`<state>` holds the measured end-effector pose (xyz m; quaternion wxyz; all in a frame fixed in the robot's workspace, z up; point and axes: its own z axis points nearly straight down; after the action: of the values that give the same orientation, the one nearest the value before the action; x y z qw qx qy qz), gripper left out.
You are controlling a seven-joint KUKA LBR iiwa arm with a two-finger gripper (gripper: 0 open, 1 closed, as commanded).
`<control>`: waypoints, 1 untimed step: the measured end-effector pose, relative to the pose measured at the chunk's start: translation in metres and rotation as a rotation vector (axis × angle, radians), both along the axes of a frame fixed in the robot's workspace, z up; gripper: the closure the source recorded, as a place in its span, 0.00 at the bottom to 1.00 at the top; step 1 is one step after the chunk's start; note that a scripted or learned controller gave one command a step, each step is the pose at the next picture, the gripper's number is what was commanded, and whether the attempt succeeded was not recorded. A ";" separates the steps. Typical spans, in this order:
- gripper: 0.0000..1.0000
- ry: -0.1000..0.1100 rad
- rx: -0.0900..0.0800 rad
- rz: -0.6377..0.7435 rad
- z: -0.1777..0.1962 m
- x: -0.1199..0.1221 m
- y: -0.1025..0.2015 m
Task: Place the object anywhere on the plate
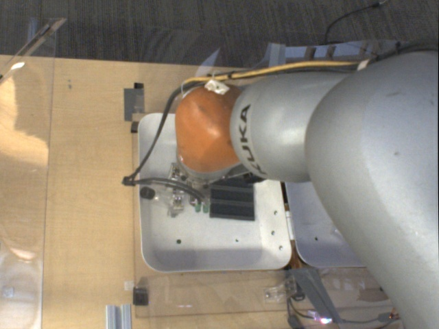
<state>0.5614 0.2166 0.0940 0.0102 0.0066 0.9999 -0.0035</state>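
**Object hidden somewhere under the arm, can't tell where**

Grey arm [329, 136] comes in from the right of the frame, and its orange band [202, 132] hangs over the middle of the left bin [206, 252]. Gripper [180, 196] pokes out just below the band, low over the bin floor. Can't tell if it's clenched or released. Right bin [315, 242] peeks out lower right.

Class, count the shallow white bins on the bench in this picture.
2. The left bin lies below the arm's orange band; the right bin is mostly covered by the grey arm.
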 end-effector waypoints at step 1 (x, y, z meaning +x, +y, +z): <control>1.00 0.011 0.011 0.123 0.142 0.075 0.010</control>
<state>0.6363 0.2263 0.2355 0.0048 -0.0551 0.9985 0.0024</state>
